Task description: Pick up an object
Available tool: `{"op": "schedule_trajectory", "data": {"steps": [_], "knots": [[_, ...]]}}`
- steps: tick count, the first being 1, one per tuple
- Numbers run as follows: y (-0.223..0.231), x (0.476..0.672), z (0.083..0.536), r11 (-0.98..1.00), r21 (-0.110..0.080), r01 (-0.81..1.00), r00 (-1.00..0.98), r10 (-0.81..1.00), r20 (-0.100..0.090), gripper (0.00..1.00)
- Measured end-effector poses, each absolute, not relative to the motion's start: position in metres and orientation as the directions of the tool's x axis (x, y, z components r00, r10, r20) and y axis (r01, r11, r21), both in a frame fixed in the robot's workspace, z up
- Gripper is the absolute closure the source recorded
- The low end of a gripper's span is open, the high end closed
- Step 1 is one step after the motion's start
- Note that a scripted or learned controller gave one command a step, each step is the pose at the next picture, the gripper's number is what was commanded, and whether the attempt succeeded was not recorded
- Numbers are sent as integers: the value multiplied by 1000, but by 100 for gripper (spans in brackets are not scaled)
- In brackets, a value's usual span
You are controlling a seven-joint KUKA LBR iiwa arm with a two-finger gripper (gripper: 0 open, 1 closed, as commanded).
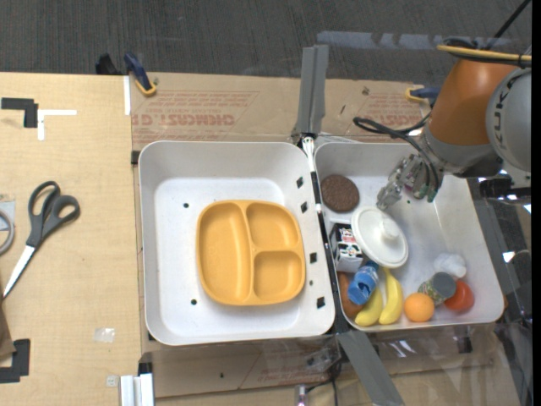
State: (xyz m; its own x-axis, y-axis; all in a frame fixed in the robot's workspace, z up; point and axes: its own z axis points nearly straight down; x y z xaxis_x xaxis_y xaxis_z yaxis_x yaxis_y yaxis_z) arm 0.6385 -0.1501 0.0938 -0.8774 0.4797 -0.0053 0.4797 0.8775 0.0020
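My gripper hangs over the back of the right bin, just above and to the right of a white lid-like dish. A brown round cookie lies to its left. Along the front of the bin sit a blue bottle, two bananas, an orange, a red fruit and a small jar. A small printed carton leans by the bin's left wall. Nothing shows between the fingers.
The left bin holds a yellow divided plate. Scissors lie on the wooden bench at far left. A grey divider post rises between the bins at the back. Cardboard lies under both bins.
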Motion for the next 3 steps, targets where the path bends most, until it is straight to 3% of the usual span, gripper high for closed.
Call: {"op": "schedule_trajectory", "data": {"steps": [1,2,3], "knots": [[-160,642,210,749,2,663,-749,663,-5,100],[-121,561,244,489,-1,872,-489,872,-1,100],[-152,620,295,403,1,915,-403,915,-3,100]]}}
